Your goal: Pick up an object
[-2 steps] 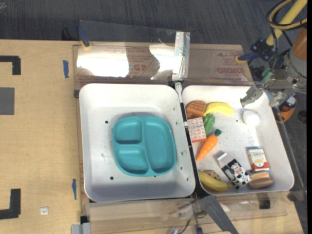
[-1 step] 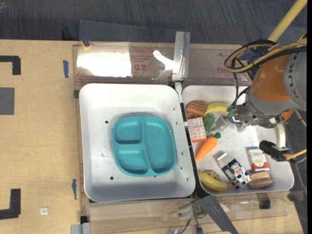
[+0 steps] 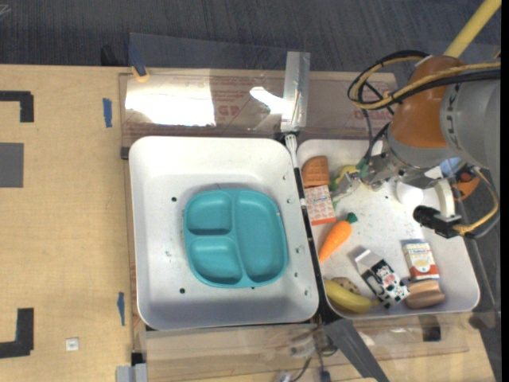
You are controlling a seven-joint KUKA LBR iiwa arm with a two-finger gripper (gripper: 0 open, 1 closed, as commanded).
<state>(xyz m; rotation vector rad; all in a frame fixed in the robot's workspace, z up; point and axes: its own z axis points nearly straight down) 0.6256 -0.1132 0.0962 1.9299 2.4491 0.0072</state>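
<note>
The bench (image 3: 56,213) carries two shallow white bins side by side. The left bin (image 3: 151,213), at the centre of the frame, holds a teal divided plate (image 3: 236,237) with three compartments.

The right bin (image 3: 465,285), at the lower right of the frame, holds the loose objects. A brown packet with a white and red label (image 3: 318,191) lies against its left wall; the print on it is too small to read. Just below it lies a toy carrot (image 3: 336,239), tilted. A banana (image 3: 350,295) rests at the lower edge, beside a small black and white figure (image 3: 385,281) and a brown round item (image 3: 424,295). A small carton with a red and white label (image 3: 418,259) sits just above that item; its lettering is not legible.

The arm enters from the upper right. The gripper (image 3: 367,172) is low over the upper part of the right bin, near a yellow-green item (image 3: 347,175). Whether it is open or closed cannot be determined, and no object is seen held.
</note>
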